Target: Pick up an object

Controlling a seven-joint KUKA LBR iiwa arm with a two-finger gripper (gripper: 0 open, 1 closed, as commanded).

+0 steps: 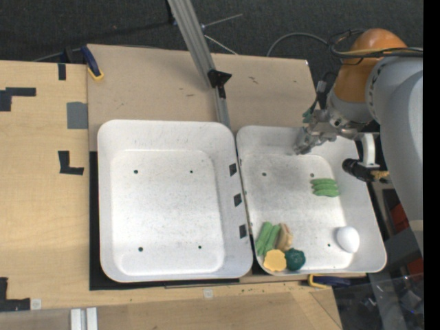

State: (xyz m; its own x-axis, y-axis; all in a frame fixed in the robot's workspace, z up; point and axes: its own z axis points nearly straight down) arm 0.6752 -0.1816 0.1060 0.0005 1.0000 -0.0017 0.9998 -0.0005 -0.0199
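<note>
Gripper (304,141) low over upper edge of right bin (357,184), upper right of frame; state of jaws: cannot tell, too small and blurred. Green object (325,188) lying in right bin, right of centre, below gripper and apart from it. White ball (347,239) near lower right corner. Green, tan, yellow and dark green pieces (278,246) clustered at lower left corner. Left bin (165,198) alongside.

Both bins (165,133) are white, speckled with dark flecks. The right one holds green pods (324,187), a yellow disc (274,260) and a white egg (347,238).
</note>
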